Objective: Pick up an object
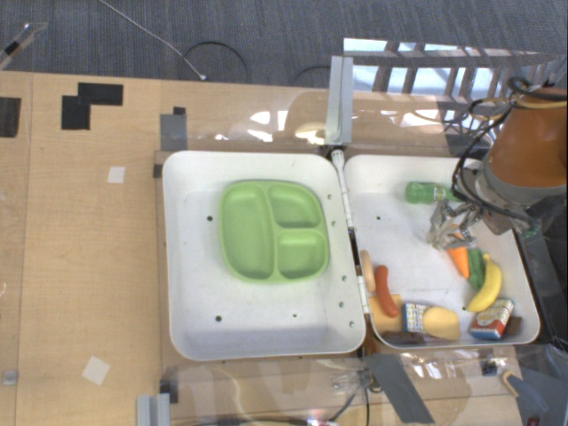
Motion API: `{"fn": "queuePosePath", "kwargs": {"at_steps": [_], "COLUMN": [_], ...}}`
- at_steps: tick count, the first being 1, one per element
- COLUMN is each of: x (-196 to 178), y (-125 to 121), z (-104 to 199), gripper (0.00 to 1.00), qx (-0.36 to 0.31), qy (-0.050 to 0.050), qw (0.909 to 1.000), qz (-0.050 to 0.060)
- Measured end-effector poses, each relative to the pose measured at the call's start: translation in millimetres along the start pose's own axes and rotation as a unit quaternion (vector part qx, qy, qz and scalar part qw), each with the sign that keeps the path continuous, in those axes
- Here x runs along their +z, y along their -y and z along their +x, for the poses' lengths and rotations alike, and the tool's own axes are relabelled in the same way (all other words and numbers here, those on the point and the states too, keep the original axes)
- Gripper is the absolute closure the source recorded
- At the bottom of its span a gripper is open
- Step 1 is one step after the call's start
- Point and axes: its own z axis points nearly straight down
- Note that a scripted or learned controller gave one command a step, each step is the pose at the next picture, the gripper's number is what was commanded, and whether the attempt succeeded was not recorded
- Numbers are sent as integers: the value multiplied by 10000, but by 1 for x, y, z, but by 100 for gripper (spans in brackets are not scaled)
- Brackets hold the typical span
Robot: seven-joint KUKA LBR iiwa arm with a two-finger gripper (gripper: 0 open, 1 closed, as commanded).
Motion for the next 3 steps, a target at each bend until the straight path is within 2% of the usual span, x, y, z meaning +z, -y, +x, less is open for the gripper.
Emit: {"fn": "queuePosePath", "kwargs": {"at_steps": [1, 2, 3], "x": [1, 16, 0], "y": [0, -5, -4], "z": [0, 3, -3], "gripper": [0, 0, 100], "qx": [0, 304, 296], "qy": [-5, -82, -3], "qw": [10000, 9995, 9996], "qz": [-5, -44, 1]}}
